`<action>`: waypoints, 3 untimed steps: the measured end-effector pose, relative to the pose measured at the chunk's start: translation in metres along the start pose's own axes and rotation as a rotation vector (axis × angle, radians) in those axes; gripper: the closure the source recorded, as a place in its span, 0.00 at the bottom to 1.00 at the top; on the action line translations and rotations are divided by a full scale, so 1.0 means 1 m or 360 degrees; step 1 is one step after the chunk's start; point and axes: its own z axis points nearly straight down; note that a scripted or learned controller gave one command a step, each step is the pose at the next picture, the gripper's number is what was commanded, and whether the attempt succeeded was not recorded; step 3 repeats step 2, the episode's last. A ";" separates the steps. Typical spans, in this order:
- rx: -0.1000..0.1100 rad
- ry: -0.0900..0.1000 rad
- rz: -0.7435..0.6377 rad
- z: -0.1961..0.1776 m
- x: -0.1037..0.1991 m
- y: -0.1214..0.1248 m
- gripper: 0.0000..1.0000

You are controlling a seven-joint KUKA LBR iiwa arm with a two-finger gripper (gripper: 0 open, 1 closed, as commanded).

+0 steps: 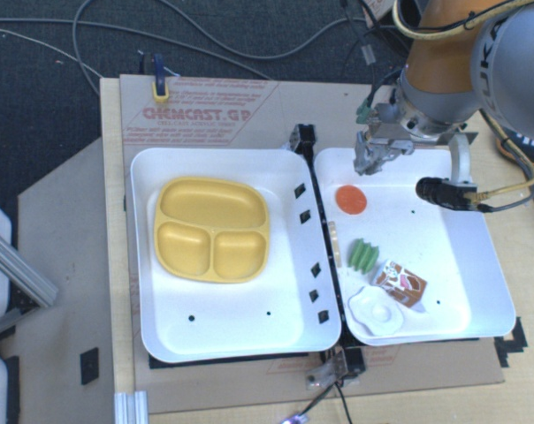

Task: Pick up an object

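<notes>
Hand (373, 162) above right bin's (479, 263) far-left edge, near orange disc (352, 200).

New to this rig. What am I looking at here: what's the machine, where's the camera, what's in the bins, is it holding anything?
It is one robot arm, grey with an orange band, reaching in from the right of the picture. The one camera is fixed above the bench and looks down at a slant.

The bench bears two shallow white bins. The left bin holds a yellow divided plate with three compartments. The right bin holds an orange disc, a small green item, a brown and white packet and a white fried-egg toy.

The gripper hangs over the far end of the right bin, just beyond the orange disc. Nothing shows between its fingers, so it holds nothing that I can see.
</notes>
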 end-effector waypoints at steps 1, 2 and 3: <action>-0.0009 0.0001 -0.0002 -0.007 0.055 0.010 1.00; -0.0001 0.0000 0.0000 0.008 0.109 0.011 1.00; -0.0001 0.0000 0.0000 0.008 0.109 0.011 1.00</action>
